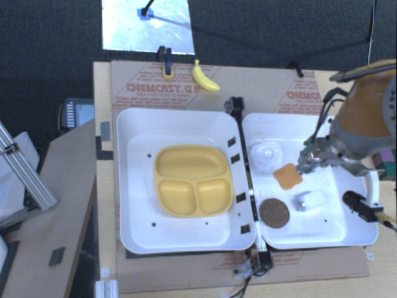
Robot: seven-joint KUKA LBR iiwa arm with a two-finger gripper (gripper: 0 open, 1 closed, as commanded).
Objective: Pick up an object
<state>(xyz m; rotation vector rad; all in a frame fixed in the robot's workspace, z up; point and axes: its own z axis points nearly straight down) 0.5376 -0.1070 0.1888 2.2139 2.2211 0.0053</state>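
Orange flat piece (287, 176) lies near the middle of the right bin (322, 230), tilted so one corner points at the tool (306, 164). Tool sits low over the bin, right at the piece's upper right corner; can't tell if it touches, and can't tell whether the tool is open or closed. Nothing visibly gripped. Arm (366, 113) comes in from the right over the bin's far edge. Same bin: clear round cup (267, 154) just left of the tool, brown round disc (274, 212) near the front wall, small white block (309, 200) between disc and arm, all apart from each other. Left bin (136, 143) holds a yellow three-compartment plate (192, 180), centred. Toy banana (205, 78) lies on the surface (260, 82) behind the bins.
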